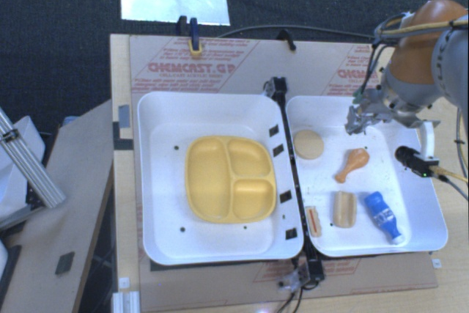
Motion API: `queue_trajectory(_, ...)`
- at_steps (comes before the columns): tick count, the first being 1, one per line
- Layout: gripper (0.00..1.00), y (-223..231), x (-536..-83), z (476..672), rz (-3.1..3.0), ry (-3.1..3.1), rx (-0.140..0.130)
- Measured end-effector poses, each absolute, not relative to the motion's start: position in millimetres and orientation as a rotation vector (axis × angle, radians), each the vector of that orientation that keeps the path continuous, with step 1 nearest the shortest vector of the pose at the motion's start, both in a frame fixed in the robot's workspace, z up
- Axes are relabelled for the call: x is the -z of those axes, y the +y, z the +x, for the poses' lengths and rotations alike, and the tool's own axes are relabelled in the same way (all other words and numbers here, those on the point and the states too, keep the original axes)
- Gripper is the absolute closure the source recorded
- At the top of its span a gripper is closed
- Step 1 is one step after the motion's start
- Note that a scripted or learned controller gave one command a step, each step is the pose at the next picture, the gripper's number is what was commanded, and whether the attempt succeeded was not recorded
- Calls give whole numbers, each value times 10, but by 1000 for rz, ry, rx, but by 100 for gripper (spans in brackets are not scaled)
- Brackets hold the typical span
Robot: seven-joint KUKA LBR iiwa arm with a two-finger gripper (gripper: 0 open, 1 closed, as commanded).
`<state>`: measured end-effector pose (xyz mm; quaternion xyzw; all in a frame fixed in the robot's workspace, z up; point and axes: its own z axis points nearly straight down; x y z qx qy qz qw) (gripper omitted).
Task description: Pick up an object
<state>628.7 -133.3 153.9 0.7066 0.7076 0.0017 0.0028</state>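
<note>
The right bin (421, 234) holds a round tan bun (308, 144), an orange chicken drumstick (352, 164), a tan bread slice (344, 209), a small hot dog (313, 221) and a blue bottle (383, 215). My gripper (357, 120) hangs over the bin's far part, up and to the right of the bun and just above the drumstick. Nothing shows between its fingers, and I cannot make out how far apart they stand.
The left bin (161, 157) holds a yellow divided plate (229, 178). Black clips run along the seam between the bins (284, 165). A blue and yellow clamp (194, 35) sits on the board's far edge.
</note>
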Motion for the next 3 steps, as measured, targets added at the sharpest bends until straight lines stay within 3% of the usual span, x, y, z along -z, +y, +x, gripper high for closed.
queue_trajectory(2, 100, -1502, -2661, 6356, 2211, 2221, -7)
queue_trajectory(3, 100, -1501, -3004, 6368, 2212, 2224, -5)
